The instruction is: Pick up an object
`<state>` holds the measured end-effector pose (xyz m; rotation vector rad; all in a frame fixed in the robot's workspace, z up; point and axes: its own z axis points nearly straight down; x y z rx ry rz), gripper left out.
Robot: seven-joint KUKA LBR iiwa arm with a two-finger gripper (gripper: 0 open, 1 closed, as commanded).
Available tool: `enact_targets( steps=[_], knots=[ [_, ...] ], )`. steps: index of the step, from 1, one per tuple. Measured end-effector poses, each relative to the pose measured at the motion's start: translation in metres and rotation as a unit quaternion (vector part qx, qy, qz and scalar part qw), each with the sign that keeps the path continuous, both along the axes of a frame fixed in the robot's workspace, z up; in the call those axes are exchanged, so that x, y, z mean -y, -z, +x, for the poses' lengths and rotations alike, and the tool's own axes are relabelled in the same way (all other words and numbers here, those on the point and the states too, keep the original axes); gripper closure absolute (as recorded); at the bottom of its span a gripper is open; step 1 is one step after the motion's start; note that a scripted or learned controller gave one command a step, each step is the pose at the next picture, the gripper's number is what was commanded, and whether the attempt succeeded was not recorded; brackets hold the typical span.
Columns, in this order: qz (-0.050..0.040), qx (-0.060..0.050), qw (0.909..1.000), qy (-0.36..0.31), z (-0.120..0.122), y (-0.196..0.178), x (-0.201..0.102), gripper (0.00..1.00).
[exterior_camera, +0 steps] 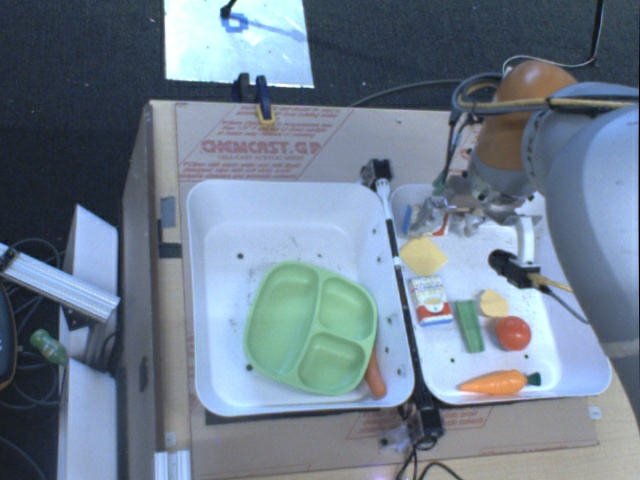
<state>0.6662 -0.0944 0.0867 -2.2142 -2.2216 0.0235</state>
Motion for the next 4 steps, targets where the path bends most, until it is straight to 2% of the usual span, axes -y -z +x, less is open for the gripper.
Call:
enact_targets(
  steps=[1, 2, 3, 4],
  knots=[
    [0.0006, 0.001, 1.0000, -0.001, 0.001, -0.010, -0.001, 1.00],
    [-0.0060, -0.003, 1.0000, 0.000, -0.002, -0.010, 0.008, 0.00],
    [0.0017, -0.005, 1.0000, 0.000, -0.002, 0.002, 0.024, 0.00],
    [0.0027, 0.001, 1.0000, -0.001, 0.000, -0.009, 0.021, 1.00]
  ],
)
